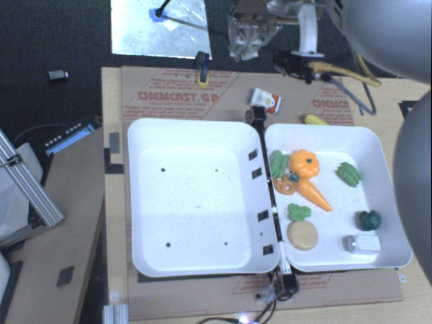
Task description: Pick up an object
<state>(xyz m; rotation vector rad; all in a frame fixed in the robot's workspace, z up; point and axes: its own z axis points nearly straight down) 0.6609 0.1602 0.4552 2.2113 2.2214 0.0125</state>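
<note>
My gripper (245, 46) hangs high above the bench's far edge, beyond both bins, with nothing visible between its fingers. The right bin (378, 147) holds toy foods: an orange pumpkin (304, 163), a carrot (314, 192), a pretzel (284, 184), a green pod (277, 163), a ridged green piece (349, 173), a small green sprig (298, 212), a tan round biscuit (303, 235), a dark green piece (369, 219) and a white block (363, 243). All of them lie well below and to the right of the gripper.
The left bin (196, 194) is bare white plastic. A small red and white carton (265, 100) and a yellow piece (314, 120) lie on the cardboard behind the bins. A yellow clamp (202, 69) stands at the far edge. The grey arm (385, 19) fills the upper right.
</note>
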